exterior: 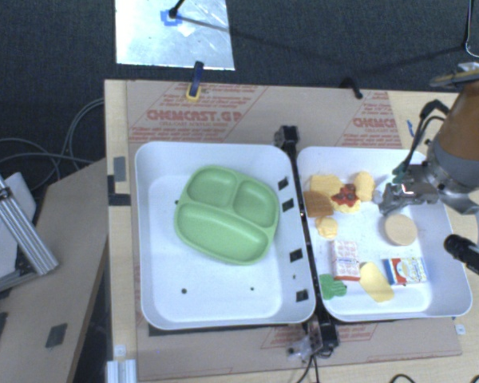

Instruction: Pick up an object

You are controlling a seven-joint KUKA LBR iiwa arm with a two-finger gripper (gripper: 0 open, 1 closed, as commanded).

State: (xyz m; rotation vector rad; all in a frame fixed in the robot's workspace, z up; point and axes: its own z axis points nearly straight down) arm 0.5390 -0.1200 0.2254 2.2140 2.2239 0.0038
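The right white bin holds several toy foods. At its back left lie a yellow piece, a brown piece, a red-and-yellow piece and a yellow lump. A tan round disc lies mid-bin. Toward the front are a pink-and-white box, a green piece, a yellow oval and a blue-and-white carton. My gripper hangs over the bin just behind the tan disc and right of the yellow lump. Nothing is seen held in it.
The left white bin bears a green divided plate. Black clips run along the seam between the bins. The grey and orange arm comes in over the right bin's far right side. A black part juts at the right rim.
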